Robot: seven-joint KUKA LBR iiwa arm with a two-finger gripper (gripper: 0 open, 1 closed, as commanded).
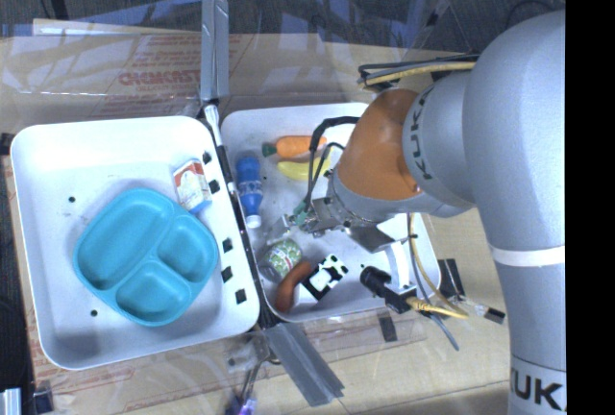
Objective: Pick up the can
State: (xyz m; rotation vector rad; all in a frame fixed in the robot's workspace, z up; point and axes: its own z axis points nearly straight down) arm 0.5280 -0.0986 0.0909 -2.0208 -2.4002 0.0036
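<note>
The can (284,257) lies in the right bin (252,127), near its front left corner, with one round end facing up toward the camera, so its long axis cannot be told. A brown object (291,282) touches its lower edge. A blue bottle (250,185) lies farther back along the left wall. The gripper (315,216) hangs just above and right of the can. The left bin (58,149) holds a blue divided tray (144,255).

Right white bin (252,123) crowded: blue plastic bottle (249,185), orange carrot (291,148), green-labelled can (284,256), brown sausage (290,284), overhung by grey arm (452,149). Open floor in left white bin (106,136) above blue divided plate (146,255).
</note>
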